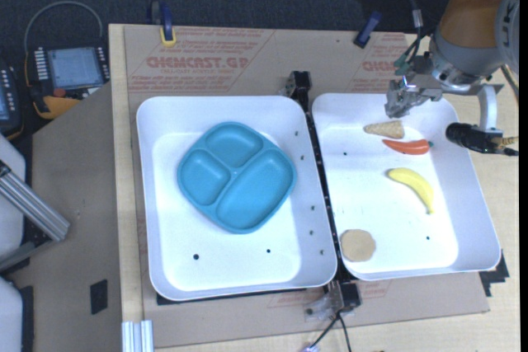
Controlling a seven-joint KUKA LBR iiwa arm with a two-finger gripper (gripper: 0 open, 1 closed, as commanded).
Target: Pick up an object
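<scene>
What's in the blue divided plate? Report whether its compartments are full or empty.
Empty. The blue divided plate lies flat in the left bin, and all three compartments show bare blue.

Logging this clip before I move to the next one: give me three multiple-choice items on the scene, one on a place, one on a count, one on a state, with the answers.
1. Where does the blue divided plate lie?
A. In the left bin
B. In the right bin
C. On the cardboard outside both bins

2. How many loose items lie in the right bin?
A. Two
B. Four
C. Six

3. Where is the gripper relative to the items?
A. Over the blue plate
B. Above the far end of the right bin, just over the tan piece
C. Down at the round cookie

Answers: 1 A, the plate sits in the middle of the left bin. 2 B, the tan piece, the red pepper, the banana and the cookie. 3 B, it hangs near the bin's far edge, right above the tan piece.
</scene>
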